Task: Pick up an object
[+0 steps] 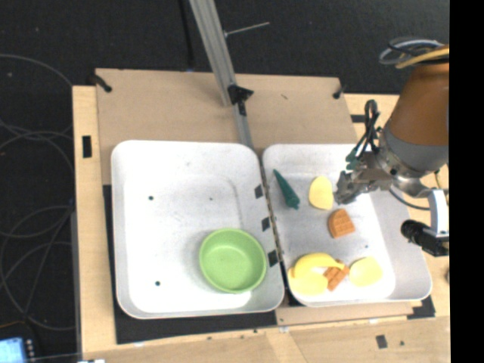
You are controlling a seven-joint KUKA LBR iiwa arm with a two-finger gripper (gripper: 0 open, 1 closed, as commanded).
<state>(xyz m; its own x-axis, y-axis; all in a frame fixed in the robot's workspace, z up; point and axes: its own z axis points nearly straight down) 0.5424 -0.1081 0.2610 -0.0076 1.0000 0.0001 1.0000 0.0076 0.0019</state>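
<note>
Gripper (346, 190), finger state cannot be made out, low in right bin (393, 278) beside a smooth pale-yellow rounded piece (321, 193); orange ridged block (341, 224) just below.

I'm seeing one fixed camera, sitting above the bench (189, 104) and looking down at a slant. It's framing both white bins whole: left bin (151, 180) toward image left, right bin (393, 271) toward image right, the far edge of the bench near the top. The arm (420, 119) is coming in from the right edge. It's standing far enough back that dark floor and loose cables (30, 195) are showing around the bench.
</note>
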